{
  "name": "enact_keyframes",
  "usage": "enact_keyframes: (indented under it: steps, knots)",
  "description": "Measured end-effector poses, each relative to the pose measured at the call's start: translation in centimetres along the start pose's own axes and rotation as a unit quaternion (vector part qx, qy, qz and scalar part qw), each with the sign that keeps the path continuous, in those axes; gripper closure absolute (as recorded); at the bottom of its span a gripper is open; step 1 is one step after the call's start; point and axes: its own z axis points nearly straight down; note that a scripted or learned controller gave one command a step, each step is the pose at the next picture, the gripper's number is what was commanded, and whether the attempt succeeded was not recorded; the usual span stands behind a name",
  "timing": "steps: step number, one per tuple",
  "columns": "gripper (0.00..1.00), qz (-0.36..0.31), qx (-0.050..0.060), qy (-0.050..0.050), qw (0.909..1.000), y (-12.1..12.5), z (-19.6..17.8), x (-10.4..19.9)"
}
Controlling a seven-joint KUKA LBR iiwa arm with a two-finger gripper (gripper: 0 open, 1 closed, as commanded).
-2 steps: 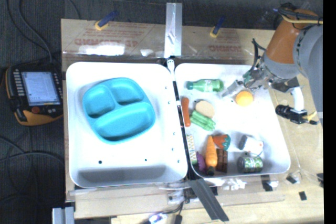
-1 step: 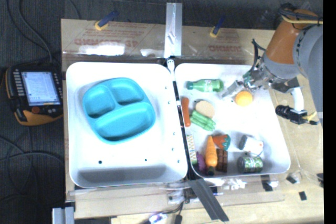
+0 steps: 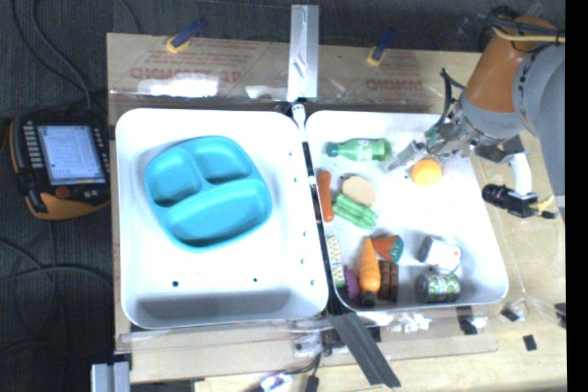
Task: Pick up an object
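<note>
End effector near right bin's far edge, beside orange ball — grip state unclear.

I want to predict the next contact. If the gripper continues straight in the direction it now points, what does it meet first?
The gripper points toward the view's left, low over the right bin. The green bottle lies first in that line. The orange ball sits just beside the path. Depth is unclear, so the gripper may pass above the bottle.

Grey arm reaches in from the right, wrist tilted down.
</note>
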Motion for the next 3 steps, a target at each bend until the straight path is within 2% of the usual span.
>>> enact_keyframes:
  steps: [3]
  knots:
    - [0.0,0.0,0.0,0.0,1.0,-0.02,0.03,0.0]
